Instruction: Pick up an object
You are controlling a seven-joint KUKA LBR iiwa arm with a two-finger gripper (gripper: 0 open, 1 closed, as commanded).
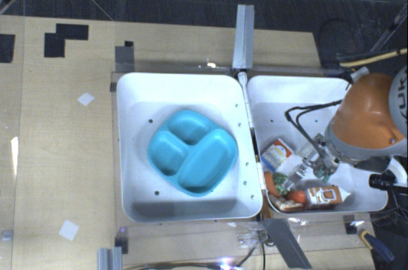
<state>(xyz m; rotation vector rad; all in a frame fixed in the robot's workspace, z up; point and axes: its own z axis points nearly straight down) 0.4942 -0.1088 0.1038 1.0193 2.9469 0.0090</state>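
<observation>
Gripper (290,181) is low in right bin (299,97) w/ small items (278,154); cannot tell if fingers are open or holding. Blue tray (192,151) lies in left bin (137,135).

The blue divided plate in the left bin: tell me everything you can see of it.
The light blue divided plate of smooth plastic has a rounded outline and three compartments: two smaller ones toward the top and left, one larger at the lower right, split by raised ridges. Nothing lies in the compartments. It lies right side up, turned at an angle, flat on the floor of the shallow white left bin, near its centre, clear of all four walls. Nothing else touches it.
</observation>
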